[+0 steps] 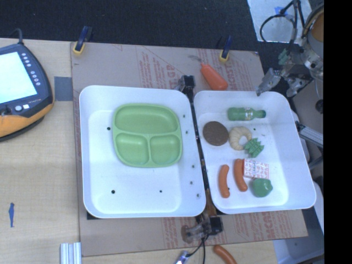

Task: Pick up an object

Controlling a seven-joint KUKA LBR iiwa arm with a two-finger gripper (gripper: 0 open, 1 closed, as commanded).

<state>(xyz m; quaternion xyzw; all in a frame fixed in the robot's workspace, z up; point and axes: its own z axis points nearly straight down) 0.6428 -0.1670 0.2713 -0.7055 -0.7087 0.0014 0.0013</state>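
The right bin (297,147) holds several toy foods: a green bottle (246,114) lying at the back, a brown round patty (215,133), a beige ring-shaped bagel (240,137), a green leafy piece (254,147), two orange-red sausages (224,180) (240,174), a red-and-white packet (256,169) and a green pepper (262,187). My gripper (278,78) hangs above the bin's back right corner, outside the rim and apart from every object, with nothing held in it.
The left bin (96,191) holds a green divided plate (147,135). An orange carrot (213,77) lies on the cardboard behind the bins. Another orange piece (225,253) lies at the front edge. A control pendant (16,89) rests at far left. Clamps (81,40) pin the cardboard.
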